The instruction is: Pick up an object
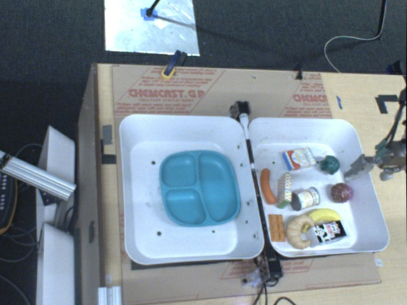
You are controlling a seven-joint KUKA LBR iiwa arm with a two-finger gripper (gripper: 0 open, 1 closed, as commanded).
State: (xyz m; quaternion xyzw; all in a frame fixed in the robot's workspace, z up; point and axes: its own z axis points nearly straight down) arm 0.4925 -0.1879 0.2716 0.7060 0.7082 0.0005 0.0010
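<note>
pincer (pixel 364 166) at right bin (pixel 372 202) edge, grip state: cannot tell | nearest: ball (pixel 329 164), plum (pixel 341 192), both loose in bin | advice: centre over 1 item, descend straight

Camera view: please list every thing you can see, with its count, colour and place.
Bins: 2, white, side by side on the bench.
Divided plate: 1, light blue, in the left bin.
Small carton: 1, white, red and blue, top of the right bin.
Ball: 1, dark green, right of the carton.
Ball: 1, dark red, right side.
Carrot: 1, orange, left edge of the right bin.
Can: 1, pale label, centre.
Banana: 1, yellow, lower part.
Croissant: 1, tan, lower part.
Gripper: 1, grey, over the right bin's right rim.
</note>
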